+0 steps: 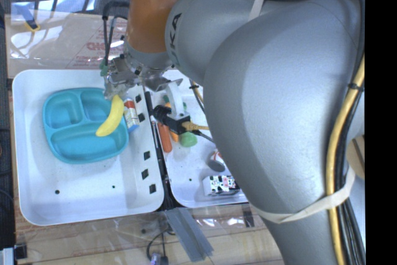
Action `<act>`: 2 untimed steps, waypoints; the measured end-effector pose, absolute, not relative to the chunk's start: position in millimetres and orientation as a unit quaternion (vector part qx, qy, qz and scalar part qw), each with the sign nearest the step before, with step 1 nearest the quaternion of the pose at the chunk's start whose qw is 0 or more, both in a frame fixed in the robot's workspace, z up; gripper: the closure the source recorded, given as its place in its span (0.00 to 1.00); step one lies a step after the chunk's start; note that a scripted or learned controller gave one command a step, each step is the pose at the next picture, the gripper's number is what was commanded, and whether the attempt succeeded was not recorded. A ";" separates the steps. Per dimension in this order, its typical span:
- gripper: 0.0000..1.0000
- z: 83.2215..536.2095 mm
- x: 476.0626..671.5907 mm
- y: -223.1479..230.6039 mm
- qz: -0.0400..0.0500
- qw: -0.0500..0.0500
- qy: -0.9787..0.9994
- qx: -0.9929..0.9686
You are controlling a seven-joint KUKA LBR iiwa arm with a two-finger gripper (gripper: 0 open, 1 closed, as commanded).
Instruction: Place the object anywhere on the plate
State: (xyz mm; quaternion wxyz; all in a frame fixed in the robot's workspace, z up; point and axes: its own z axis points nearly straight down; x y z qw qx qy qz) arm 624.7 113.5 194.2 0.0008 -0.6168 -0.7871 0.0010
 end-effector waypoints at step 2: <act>1.00 209.5 618.3 99.8 0.002 0.001 -0.817 -0.576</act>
